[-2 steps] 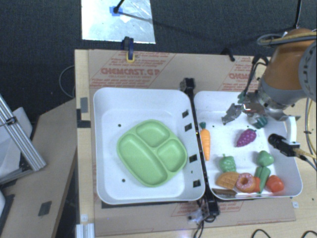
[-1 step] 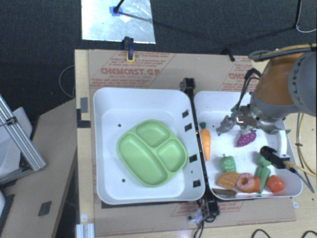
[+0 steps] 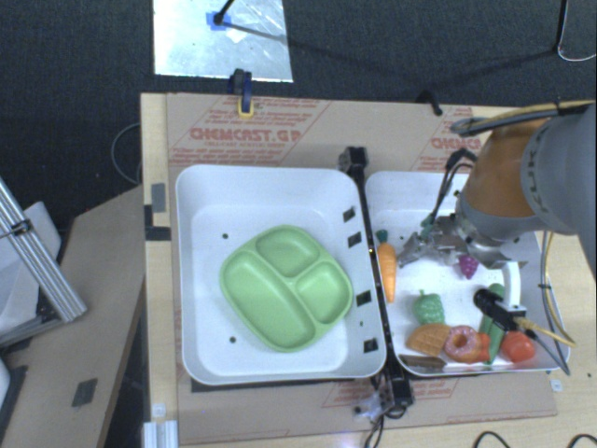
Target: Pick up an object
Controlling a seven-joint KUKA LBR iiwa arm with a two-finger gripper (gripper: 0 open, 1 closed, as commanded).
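The right white bin [image 3: 407, 203] holds toy food. An orange carrot [image 3: 386, 272] lies along its left wall. A green pepper [image 3: 428, 306] sits near the middle, and a small purple piece [image 3: 467, 267] lies to its upper right. My gripper [image 3: 422, 245] hangs low over the bin's middle, just right of the carrot's top and left of the purple piece. The grey arm with its orange band [image 3: 499, 171] reaches in from the right. I see nothing held in the gripper.
Along the right bin's front edge lie a tan bread piece [image 3: 427, 338], a pink donut [image 3: 463, 343], a green stalk [image 3: 493, 329] and a red tomato [image 3: 520, 347]. The left bin [image 3: 201, 250] holds a green divided plate [image 3: 286, 287].
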